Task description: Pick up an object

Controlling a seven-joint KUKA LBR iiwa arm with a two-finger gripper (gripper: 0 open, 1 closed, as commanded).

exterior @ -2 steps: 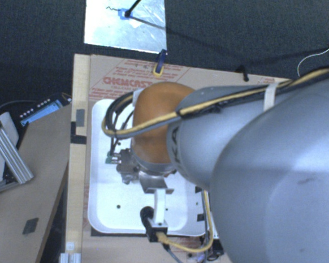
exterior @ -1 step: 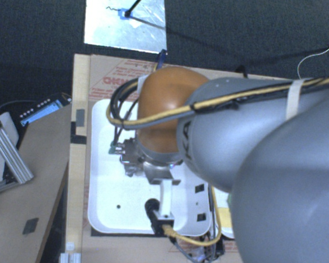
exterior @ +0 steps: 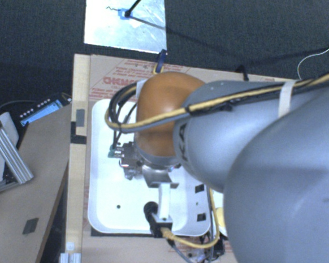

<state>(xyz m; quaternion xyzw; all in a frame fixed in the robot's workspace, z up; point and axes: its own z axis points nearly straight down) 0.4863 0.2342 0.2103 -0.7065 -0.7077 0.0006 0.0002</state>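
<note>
My arm's orange band (exterior: 157, 119) and grey wrist hang low over the left white bin (exterior: 99, 208) and cover most of it. The gripper (exterior: 129, 166) shows as a bit of metal under the wrist, pointing down into the bin's middle. Whatever lies below it is hidden. A tiny dark speck (exterior: 118, 206) lies on the bin floor, in front and to the left of the gripper. Two small black pieces (exterior: 201, 217) lie near the bin's right side.
The big grey arm link (exterior: 274, 182) blocks the right bin. A cardboard sheet (exterior: 121, 73) lies under the bins at the back. An aluminium rail (exterior: 7, 150) and a blue strip (exterior: 41, 110) are off the bench to the left.
</note>
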